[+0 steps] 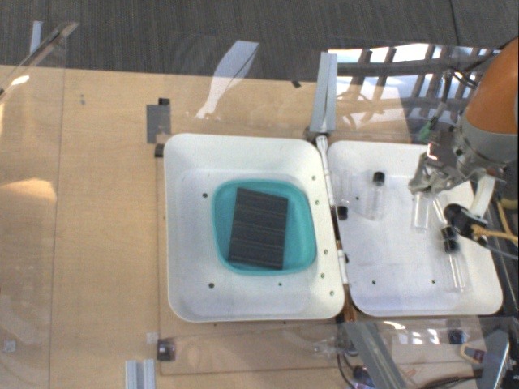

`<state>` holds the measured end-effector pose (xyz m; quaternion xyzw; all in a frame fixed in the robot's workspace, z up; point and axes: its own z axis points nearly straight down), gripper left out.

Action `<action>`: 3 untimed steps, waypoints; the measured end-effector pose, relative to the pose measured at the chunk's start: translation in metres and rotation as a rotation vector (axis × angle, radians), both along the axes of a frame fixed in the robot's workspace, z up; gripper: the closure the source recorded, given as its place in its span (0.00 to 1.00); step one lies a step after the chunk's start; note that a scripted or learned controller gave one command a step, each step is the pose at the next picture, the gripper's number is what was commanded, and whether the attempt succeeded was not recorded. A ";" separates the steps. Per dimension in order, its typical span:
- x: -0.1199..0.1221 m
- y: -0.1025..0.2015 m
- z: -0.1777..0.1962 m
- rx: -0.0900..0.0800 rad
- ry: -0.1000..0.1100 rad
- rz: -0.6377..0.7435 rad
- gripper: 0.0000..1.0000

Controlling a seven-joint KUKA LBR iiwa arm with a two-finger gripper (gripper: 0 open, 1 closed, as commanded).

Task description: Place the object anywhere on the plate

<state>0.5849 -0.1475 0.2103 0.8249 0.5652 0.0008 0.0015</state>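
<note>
Dark ribbed block point(259, 228) on teal plate point(302, 235), seemingly unlabelled

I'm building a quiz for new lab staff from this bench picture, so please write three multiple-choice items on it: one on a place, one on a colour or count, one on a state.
1. Where is the dark ribbed block?
A. On the teal plate in the left bin
B. On the floor of the right bin
C. On the wooden bench outside both bins

2. What colour is the plate?
A. Red
B. Teal
C. Yellow

3. How does the block stand with respect to the end effector?
A. Clamped in it, lifted over the right bin
B. Resting on the plate, far from it
C. Hanging from it above the plate

Answers:
1. A, the block lies inside the plate's rim in the left bin.
2. B, the plate is blue-green against the white bin.
3. B, the end effector is over the right bin, among the clear vials.
</note>
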 end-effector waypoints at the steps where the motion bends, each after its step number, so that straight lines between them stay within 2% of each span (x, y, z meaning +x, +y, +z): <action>1: -0.040 0.085 -0.028 0.002 0.005 0.001 1.00; 2: -0.041 0.170 -0.028 0.002 0.004 0.230 1.00; 3: -0.041 0.169 -0.027 0.002 0.003 0.229 0.00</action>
